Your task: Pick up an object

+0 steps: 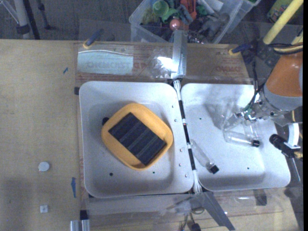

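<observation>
Grey arm (283, 96) with an orange band, cables near its wrist.

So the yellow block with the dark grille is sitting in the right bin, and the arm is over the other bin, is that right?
Not quite. The camera view shows the yellow block in the left bin. The arm is over the other, right bin, as you said.

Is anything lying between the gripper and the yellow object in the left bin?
Only the raised rims where the two bins meet. The gripper hangs over the right bin; the yellow object lies alone in the left bin, with nothing on top of it.
</observation>
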Controlling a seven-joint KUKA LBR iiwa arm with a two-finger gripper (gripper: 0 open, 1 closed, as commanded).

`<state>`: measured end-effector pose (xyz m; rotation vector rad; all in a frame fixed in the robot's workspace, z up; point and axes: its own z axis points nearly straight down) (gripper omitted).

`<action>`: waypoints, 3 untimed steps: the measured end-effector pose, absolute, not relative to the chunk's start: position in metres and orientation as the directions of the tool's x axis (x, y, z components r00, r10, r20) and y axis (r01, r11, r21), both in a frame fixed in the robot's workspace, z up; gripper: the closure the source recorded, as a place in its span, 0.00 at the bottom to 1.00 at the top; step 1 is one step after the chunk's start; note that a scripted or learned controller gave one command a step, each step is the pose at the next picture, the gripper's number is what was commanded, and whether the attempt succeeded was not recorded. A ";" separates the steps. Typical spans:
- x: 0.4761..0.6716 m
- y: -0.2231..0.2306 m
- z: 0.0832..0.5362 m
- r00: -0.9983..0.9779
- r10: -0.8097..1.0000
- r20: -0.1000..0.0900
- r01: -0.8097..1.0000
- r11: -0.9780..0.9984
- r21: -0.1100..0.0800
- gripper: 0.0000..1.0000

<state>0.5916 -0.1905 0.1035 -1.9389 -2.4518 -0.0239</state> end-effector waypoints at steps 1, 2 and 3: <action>0.573 -0.113 0.088 -0.225 0.974 0.000 0.974 0.225 0.008 0.00; 0.562 -0.151 0.175 -0.080 0.997 -0.002 0.997 0.080 0.002 0.00; 0.549 -0.174 0.096 -0.082 0.997 0.005 0.997 0.082 0.006 0.00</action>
